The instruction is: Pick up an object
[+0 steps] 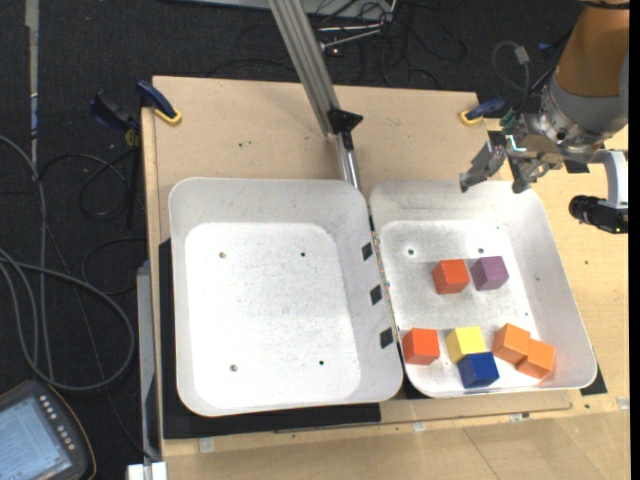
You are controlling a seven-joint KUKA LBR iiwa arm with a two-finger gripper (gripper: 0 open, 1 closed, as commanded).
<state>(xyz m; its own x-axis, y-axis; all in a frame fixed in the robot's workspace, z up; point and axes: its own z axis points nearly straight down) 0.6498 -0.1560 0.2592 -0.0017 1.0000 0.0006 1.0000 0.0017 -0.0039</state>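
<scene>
Your main worry from here is a miss or a double contact: the blocks sit in tight clusters, so if the gripper [497, 176] drops between neighbours, a finger could land on top of one block or shove two together instead of straddling one. The orange block [450, 275] and the purple block [489, 271] lie side by side, nearly touching, below the gripper in the camera view and closest to it; further below, near the front rim of the right bin [560, 268], an orange cube [421, 345], a yellow block [465, 341] and a blue block [479, 369] crowd together, with two more orange blocks [526, 350] pressed against each other just to the arm's side of them. A descent aimed at the seam between any pair would likely tip or scatter them (the sloped bin wall would not help either). As for the pose, the arm reaches in with the orange-banded wrist held high over the bin's far rim, the gripper pointing down, its two fingers spread apart with nothing between them. The left bin [200, 268] lies well apart from the gripper.
</scene>
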